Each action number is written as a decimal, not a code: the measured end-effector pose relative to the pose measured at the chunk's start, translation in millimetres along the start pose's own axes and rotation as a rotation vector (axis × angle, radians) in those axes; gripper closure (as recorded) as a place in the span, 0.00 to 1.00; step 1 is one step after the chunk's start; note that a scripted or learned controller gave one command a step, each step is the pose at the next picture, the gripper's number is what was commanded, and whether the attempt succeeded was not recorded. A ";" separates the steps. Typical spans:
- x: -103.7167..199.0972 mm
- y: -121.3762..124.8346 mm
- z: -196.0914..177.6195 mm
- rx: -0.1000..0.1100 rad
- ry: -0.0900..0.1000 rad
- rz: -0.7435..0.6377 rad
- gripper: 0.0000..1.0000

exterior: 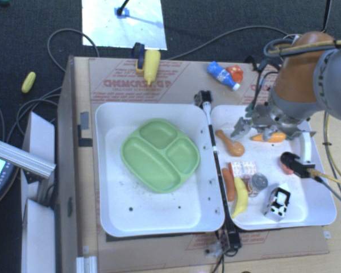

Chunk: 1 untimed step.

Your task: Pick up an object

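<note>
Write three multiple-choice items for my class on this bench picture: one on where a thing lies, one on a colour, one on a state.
1. Where does the divided plate lie?
A. In the left bin
B. In the right bin
C. On the cardboard behind the bins

2. What colour is that plate?
A. Blue
B. Green
C. Red

3. How does the banana lie?
A. Held up in the pincer
B. On the plate
C. On the right bin's floor, near the front

Answers: 1 A, the plate sits on the left bin floor. 2 B, it is pale green all over. 3 C, it rests in the right bin, while the pincer is farther back.
</note>
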<state>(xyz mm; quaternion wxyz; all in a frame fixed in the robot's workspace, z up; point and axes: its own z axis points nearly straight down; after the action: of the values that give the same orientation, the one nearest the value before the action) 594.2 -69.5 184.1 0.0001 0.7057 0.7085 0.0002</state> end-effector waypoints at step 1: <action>-18.2 31.2 99.9 -0.001 -0.001 0.003 0.00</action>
<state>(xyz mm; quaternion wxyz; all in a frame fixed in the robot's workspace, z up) 625.5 -87.6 84.2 0.0004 0.7068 0.7074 0.0002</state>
